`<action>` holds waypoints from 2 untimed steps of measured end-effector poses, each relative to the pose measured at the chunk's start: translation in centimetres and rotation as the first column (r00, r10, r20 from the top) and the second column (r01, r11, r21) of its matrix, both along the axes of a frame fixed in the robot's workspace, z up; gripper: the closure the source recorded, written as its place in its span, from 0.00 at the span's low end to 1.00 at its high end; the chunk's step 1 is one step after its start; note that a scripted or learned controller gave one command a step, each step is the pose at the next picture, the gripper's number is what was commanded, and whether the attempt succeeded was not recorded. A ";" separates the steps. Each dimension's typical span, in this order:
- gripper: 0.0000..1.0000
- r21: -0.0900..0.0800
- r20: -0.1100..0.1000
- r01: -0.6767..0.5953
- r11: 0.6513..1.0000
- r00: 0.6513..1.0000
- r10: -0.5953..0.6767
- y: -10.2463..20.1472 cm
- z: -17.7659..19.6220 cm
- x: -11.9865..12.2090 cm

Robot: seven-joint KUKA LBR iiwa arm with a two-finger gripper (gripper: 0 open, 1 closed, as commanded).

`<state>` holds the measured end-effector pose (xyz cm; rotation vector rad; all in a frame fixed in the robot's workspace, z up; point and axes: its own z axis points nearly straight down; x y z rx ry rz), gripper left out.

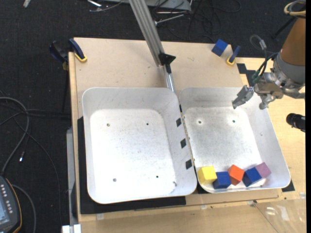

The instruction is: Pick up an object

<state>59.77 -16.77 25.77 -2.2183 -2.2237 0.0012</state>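
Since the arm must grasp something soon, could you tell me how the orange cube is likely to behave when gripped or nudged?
The orange cube looks rigid with flat faces, so it should slide rather than roll. It sits tilted between two blue cubes, so a nudge would probably shift them too. It looks small, so probably light.

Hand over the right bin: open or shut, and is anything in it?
Open. The hand shows its two fingers spread apart above the right bin's far corner, with nothing between them; the blocks lie at the near edge.

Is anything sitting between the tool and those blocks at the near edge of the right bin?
Nothing visible. The tool, fingers open, hangs over the right bin's far right corner. Bare floor lies between it and the yellow, blue, orange, second blue and purple blocks.
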 end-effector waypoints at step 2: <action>0.00 0.000 -0.005 0.008 1.000 1.000 -0.008 0.3 -13.2 -6.2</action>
